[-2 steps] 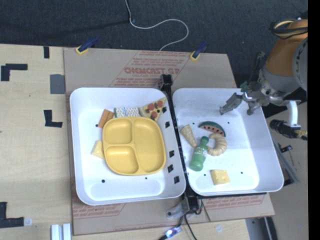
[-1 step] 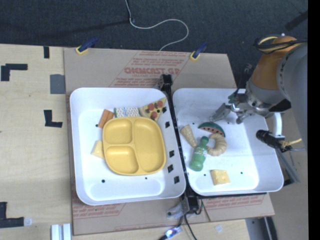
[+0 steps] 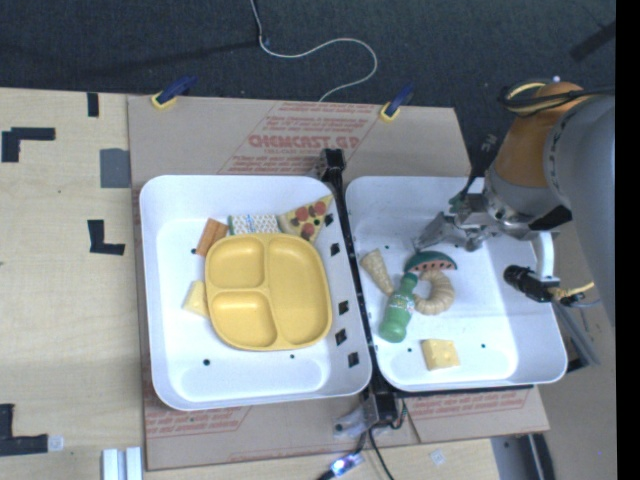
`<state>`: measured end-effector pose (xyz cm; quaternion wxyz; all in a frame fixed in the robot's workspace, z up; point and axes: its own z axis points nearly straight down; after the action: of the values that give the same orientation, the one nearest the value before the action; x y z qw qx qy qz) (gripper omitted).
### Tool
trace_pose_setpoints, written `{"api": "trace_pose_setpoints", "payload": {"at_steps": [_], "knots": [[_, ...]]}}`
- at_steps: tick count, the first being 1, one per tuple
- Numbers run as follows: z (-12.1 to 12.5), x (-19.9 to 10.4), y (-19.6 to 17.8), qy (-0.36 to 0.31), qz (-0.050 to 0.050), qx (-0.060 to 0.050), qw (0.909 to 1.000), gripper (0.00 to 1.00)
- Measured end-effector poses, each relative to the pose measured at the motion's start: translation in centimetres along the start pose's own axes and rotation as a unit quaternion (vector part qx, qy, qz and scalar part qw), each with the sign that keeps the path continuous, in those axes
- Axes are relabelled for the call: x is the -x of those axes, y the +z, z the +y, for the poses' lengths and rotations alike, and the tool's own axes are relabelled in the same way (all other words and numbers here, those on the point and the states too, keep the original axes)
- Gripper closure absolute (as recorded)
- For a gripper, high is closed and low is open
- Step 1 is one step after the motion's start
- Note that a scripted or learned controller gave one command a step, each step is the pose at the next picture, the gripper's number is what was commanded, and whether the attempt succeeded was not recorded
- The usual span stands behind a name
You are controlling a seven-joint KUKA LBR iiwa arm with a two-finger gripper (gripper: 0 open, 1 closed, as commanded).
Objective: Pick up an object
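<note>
My gripper (image 3: 437,236) reaches in from the right, over the right bin (image 3: 500,363), just above a watermelon slice toy (image 3: 430,262). Below the slice lie a beige ring (image 3: 437,294) and a green bottle (image 3: 396,312). A cream cone shape (image 3: 377,269) lies to the left of them, and a yellow cheese block (image 3: 439,353) sits near the bin's front. I see nothing between the fingers.
The left bin (image 3: 170,368) holds a yellow divided plate (image 3: 268,291), an orange piece (image 3: 211,236), a pizza slice toy (image 3: 309,218), a patterned piece (image 3: 254,224) and a yellow wedge (image 3: 194,298). A divider (image 3: 345,268) separates the bins. A cable (image 3: 320,53) lies behind.
</note>
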<state>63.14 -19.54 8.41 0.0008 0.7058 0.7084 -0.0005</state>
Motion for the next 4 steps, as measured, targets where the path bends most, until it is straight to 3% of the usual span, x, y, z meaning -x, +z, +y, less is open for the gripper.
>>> {"api": "trace_pose_setpoints", "payload": {"at_steps": [1,3,4], "knots": [[0.1,0.0,-1.2,-0.001,-0.001,0.001,1.0000,1.00],[1.9,-0.4,-12.1,0.001,0.000,0.002,1.0000,1.00],[2.0,-0.5,-14.1,0.001,0.001,0.000,1.0000,1.00]]}}
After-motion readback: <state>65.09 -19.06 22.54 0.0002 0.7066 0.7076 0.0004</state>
